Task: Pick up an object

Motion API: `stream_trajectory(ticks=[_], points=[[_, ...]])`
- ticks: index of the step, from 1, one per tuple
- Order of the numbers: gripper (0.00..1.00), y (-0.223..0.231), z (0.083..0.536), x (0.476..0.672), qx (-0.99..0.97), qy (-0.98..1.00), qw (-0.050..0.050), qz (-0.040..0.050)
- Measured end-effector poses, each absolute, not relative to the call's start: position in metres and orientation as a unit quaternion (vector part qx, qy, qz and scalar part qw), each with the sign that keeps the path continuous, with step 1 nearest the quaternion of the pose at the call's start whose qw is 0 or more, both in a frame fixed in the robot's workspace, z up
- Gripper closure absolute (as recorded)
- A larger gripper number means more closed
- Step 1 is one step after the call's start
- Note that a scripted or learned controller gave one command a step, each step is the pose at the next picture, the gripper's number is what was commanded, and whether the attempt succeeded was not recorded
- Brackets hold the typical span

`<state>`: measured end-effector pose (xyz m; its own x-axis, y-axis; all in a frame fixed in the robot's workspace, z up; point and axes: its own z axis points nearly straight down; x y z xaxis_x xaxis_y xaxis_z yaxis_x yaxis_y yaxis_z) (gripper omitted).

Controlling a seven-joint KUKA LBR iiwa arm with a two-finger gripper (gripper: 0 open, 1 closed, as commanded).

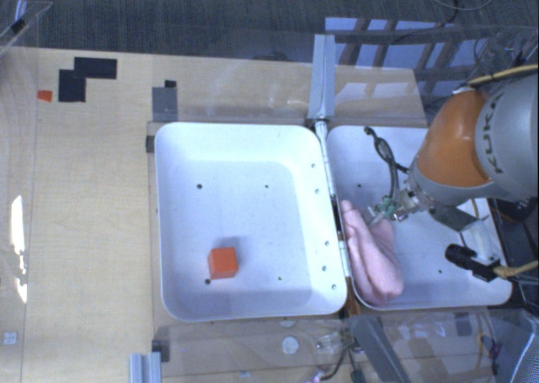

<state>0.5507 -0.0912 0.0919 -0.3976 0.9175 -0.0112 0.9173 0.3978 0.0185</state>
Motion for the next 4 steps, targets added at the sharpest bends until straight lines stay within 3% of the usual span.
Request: stream_trajectory(ticks=[2,3,4], points=[[0.0,-0.091,0.092,0.551,0.549,0.836,0.01,0.0047],[0.0,-0.119,0.09,0.623,0.684,0.73,0.005,0.0037],[0.0,-0.099,0.091,0.58,0.652,0.758,0.007,0.0045]])
